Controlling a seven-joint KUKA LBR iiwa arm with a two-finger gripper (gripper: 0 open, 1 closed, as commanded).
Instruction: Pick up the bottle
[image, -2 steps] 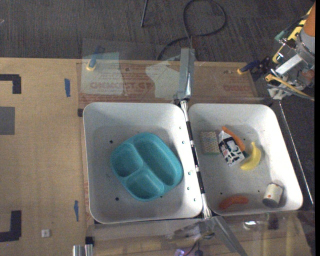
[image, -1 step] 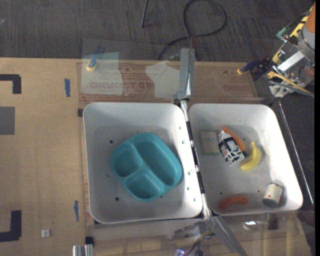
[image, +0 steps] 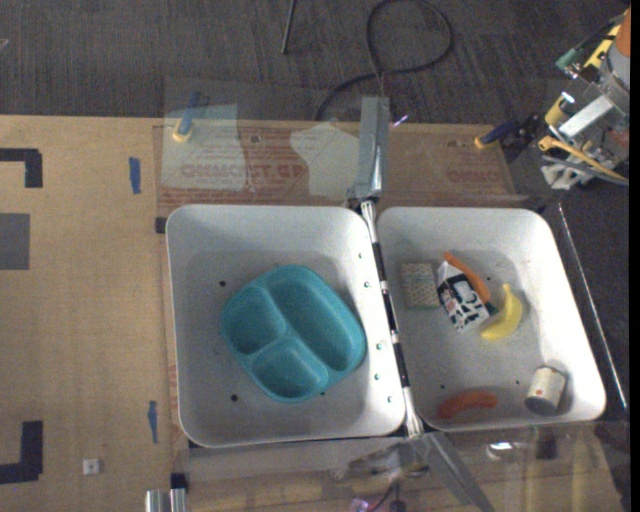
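Gripper (image: 588, 118) sits far right, off past the far-right corner of the right bin (image: 560, 245), over the dark floor, not over either bin. Just a cluster of white/yellow hardware and cabling at the pic's edge; can't tell if it's open or closed. Nothing seen held, not touching any obj.

Bottle (image: 545, 389): small stubby beige cylinder w/ darker end, in the near-right corner of the right bin, close to the bin wall, apparently on its side. Well apart from the gripper. Nothing on top of it.

Other stuff in the right bin:
- orange sausage-shaped item (image: 467, 404), left of the bottle along the near wall, near but not touching.
- banana (image: 504, 314), mid bin, farther back than the bottle.
- white box w/ black & blue print (image: 461, 304), just left of the banana.
- orange carrot-like piece (image: 468, 276) lying against the box's far side.
- small patterned square pad (image: 420, 284), left side by the divider.

Left bin (image: 190, 240) holds a teal divided plate (image: 292, 331), 3 compartments, roughly centred.

Bins sit side by side on cardboard-covered bench (image: 80, 300) w/ blue tape marks.
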